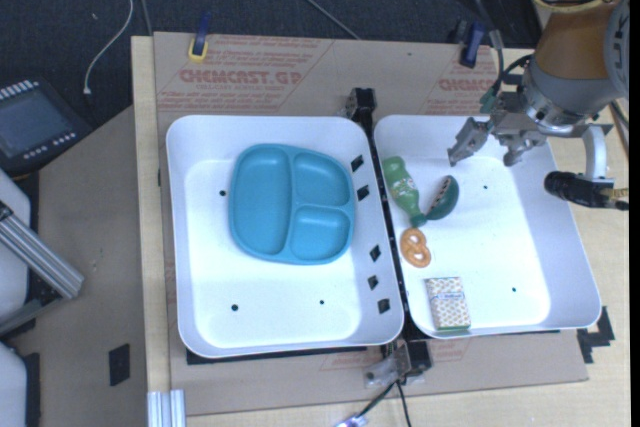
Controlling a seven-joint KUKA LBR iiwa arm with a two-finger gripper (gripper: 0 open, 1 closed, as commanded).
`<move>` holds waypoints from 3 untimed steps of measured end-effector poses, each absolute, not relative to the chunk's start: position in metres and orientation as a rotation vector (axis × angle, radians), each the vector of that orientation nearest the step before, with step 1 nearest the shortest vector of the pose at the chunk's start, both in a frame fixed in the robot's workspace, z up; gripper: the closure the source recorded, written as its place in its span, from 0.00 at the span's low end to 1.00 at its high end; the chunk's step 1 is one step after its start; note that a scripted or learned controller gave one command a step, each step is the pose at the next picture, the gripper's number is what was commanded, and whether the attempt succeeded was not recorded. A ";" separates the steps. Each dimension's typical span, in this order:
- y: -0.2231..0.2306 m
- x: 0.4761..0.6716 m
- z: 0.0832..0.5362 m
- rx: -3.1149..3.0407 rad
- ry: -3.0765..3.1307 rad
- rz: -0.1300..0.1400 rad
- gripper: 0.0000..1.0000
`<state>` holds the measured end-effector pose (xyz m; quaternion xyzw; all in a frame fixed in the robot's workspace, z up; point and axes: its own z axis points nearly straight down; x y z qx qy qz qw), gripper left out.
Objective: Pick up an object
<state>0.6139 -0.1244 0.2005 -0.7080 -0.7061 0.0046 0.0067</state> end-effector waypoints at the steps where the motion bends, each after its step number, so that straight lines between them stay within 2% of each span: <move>1: -0.124 0.617 0.209 -2.220 -2.220 0.000 0.00; 3: -0.130 0.621 0.087 -2.217 -2.216 0.006 0.00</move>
